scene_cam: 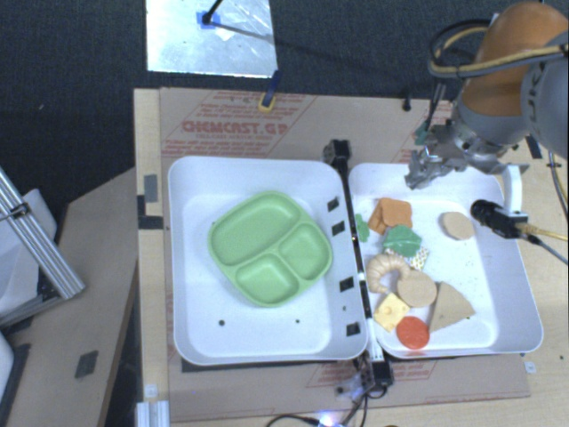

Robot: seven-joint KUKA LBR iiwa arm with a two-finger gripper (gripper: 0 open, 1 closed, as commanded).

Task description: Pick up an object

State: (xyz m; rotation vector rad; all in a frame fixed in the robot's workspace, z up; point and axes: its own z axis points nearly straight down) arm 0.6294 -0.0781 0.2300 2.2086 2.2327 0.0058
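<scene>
My pincer hangs over the far left corner of the right bin, tips pointing down; whether it is wide or narrow I cannot tell, and nothing shows in its grip. My grey arm rises from it to the right, with the orange band above the wrist.

Nearest to the pincer, a little toward the camera, lies an orange cracker near the bin's left wall. Just beneath it sits a green leaf piece. To the right, well apart from those, is a tan oval. Nearer the camera a pale croissant curls beside a tan disc. A tan wedge lies right of the disc. A yellow cube and a red disc sit at the near edge.

The left bin touches the right one and holds a green divided tray, tilted in the view. Both bins rest on the worktop. Beyond it lies a shiny metal sheet
</scene>
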